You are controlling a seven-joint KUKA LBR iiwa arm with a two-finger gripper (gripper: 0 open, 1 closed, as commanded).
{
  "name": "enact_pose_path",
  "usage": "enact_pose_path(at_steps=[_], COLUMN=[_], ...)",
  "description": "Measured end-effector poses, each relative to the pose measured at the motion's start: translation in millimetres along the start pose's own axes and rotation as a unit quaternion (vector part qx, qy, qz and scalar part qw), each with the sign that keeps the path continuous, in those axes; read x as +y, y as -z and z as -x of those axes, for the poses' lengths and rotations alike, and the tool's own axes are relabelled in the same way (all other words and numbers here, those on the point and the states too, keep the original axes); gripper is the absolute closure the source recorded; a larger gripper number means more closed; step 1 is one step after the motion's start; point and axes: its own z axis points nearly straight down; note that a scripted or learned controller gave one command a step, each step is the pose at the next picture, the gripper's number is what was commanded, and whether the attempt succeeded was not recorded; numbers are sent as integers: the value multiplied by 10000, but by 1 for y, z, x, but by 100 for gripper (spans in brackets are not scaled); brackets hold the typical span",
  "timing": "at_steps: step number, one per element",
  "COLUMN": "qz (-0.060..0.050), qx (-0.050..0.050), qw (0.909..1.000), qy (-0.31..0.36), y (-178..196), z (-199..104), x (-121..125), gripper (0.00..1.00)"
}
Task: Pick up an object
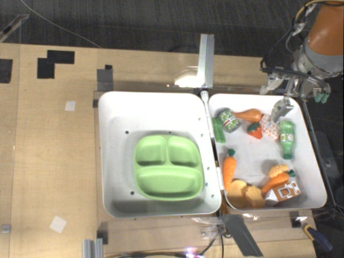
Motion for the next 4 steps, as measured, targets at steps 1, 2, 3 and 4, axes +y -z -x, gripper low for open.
enact_pose_path(at_steps=[1,2,3,4], qz=[17,14,-8,-25], qx=[64,28,-55,-159], qw=[9993,10000,9994,9992], qy=[381,36,332,365], y=[-155,-180,-180,-166], z=[-15,-71,-138,-132], x=[1,44,23,24], gripper=[0,0,0,100])
